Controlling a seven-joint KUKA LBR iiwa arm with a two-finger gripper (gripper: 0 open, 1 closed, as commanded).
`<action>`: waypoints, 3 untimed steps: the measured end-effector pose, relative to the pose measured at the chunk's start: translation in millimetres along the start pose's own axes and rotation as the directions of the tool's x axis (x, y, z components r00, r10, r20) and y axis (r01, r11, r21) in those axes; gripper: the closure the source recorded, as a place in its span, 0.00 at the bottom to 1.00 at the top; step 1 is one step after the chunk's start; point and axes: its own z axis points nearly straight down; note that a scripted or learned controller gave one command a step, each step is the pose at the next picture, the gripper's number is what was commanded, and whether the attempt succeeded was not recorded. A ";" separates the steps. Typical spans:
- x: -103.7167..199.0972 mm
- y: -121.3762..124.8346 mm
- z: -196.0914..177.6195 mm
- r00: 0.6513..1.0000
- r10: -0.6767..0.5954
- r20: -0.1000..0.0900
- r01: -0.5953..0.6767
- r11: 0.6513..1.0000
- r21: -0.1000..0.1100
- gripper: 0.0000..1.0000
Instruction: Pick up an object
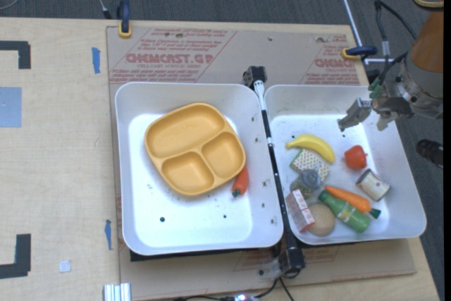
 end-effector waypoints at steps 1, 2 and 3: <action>20.2 -29.6 132.6 1.000 0.002 0.002 -0.002 1.000 -0.011 0.00; 44.7 -42.0 140.7 1.000 0.003 0.007 -0.002 1.000 -0.018 0.00; 44.4 -78.4 140.6 1.000 0.001 0.005 -0.001 1.000 -0.022 0.00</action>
